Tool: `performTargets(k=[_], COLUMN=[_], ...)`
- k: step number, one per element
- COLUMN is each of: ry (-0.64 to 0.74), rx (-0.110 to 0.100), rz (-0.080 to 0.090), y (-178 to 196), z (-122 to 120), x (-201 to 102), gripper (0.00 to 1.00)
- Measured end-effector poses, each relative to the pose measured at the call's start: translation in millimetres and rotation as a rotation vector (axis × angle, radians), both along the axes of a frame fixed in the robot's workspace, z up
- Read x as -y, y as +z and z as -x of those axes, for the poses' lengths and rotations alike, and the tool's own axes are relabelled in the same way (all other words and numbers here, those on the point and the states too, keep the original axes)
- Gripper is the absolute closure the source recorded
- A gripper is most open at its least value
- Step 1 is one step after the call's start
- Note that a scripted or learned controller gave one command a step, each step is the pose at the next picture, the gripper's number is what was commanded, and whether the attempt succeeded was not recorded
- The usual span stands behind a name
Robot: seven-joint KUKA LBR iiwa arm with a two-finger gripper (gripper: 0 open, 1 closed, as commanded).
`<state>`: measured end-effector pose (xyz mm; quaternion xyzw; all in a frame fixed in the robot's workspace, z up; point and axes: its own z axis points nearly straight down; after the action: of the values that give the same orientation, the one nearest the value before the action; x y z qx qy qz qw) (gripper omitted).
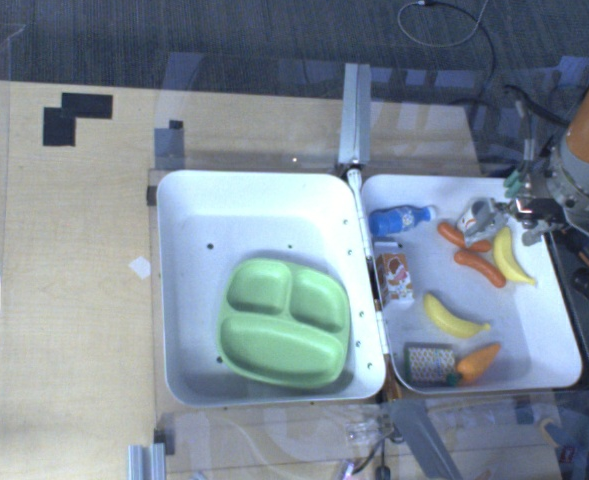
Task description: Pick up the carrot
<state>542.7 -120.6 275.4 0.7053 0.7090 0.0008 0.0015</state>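
Pale wooden surface [74, 298] carries two white bins. Carrot [477, 361] lies at the near edge of the right bin [564, 363], touching a grey grater [429, 363]. Claw [482, 218] sits over the far right area beside sausages [472, 249]; grip state cannot be determined.

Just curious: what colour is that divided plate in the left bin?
Light green plate, seen in the camera view.

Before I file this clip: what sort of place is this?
Probably a robot lab bench: two white bins side by side, toy food like a carrot and banana, loose cable on carpet.
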Motion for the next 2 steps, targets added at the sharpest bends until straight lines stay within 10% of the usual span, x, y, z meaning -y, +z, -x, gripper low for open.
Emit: performTargets(k=[1,2], ry=[-0.035,0.151], rx=[0.003,-0.001], rz=[0.001,0.000], y=[39,-113], z=[18,55], x=[26,29], gripper=[0.00,0.00])
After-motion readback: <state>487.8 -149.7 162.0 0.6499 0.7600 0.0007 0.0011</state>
